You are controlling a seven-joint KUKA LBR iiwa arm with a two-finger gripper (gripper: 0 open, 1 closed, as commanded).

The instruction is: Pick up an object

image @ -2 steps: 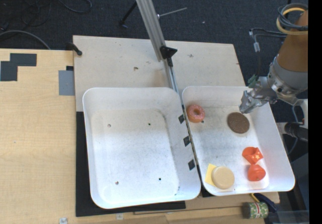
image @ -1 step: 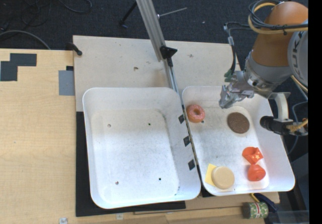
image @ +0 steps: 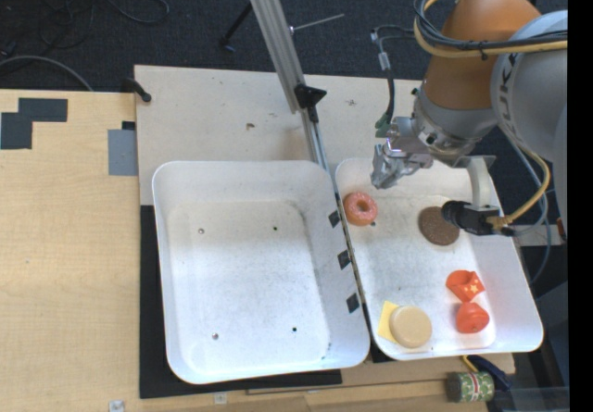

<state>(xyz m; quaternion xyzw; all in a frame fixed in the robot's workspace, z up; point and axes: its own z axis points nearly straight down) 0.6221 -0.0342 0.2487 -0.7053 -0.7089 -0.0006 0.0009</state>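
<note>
My pincer hovers over the right white bin, can't tell if spread or pressed. Nothing picked yet. Nearest target: pink frosted doughnut, just below-left, untouched.

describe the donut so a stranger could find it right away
Look in the right-hand bin, at its upper left near the divider. The donut lies there, below the gripper. It is the only ring with a hole, pink-orange, unlike the flat brown disc.
</note>
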